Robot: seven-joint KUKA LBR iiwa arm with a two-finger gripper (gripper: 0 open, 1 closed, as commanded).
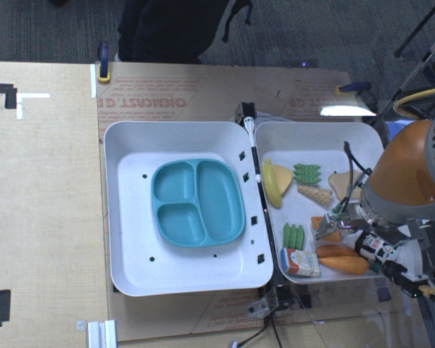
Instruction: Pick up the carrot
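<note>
One carrot (pixel 344 264) (orange); two bins (pixel 123 216)

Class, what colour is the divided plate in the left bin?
Teal blue: the three-compartment plastic plate, seen best in the overhead camera view.

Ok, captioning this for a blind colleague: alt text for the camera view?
The arm's gripper hangs over the right bin, above an orange carrot among toy foods. The left bin holds a teal divided plate.

Orange carrot (pixel 343 264) flat, right bin
</note>
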